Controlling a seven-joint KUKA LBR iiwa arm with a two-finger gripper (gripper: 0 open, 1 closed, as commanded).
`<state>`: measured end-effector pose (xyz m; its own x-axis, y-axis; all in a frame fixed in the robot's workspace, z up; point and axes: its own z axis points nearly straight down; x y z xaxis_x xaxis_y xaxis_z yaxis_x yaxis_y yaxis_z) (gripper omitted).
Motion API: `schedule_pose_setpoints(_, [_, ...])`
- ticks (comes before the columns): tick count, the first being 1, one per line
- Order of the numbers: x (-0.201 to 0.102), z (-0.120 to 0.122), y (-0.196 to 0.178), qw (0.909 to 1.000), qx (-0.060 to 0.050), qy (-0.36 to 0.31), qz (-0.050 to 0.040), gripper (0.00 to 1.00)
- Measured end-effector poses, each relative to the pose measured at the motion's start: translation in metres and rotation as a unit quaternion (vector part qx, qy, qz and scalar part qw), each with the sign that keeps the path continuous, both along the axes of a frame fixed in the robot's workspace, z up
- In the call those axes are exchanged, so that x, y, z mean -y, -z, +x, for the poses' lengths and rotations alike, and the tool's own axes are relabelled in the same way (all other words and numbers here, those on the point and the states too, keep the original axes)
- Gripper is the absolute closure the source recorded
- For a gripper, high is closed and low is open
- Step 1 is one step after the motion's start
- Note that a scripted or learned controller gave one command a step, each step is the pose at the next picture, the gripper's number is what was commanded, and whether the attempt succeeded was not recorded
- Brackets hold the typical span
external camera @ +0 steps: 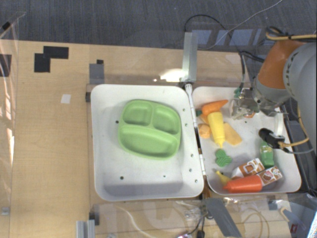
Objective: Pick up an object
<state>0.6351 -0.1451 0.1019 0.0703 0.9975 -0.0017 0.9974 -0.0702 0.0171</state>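
Tool [242, 107] low over the right shallow white plastic bin [292, 180] near its far edge, just beside the orange plastic carrot [214, 106] and yellow plastic bottle [216, 128], nothing visibly between its parts, so pick judged not yet made.

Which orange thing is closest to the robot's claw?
The carrot at the top of the right bin. It lies just left of the gripper, while the red-orange bottle sits far down at the bin's bottom edge.
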Motion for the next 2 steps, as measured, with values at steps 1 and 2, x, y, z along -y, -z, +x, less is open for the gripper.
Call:
schedule_pose_setpoints(1, [0.011, 0.02, 0.01, 0.9986, -0.033, 0.04, 0.0138, 1.0])
schedule_pose_setpoints(2, [-0.012, 0.022, 0.011, 0.9989, -0.032, 0.033, -0.0069, 1.0])
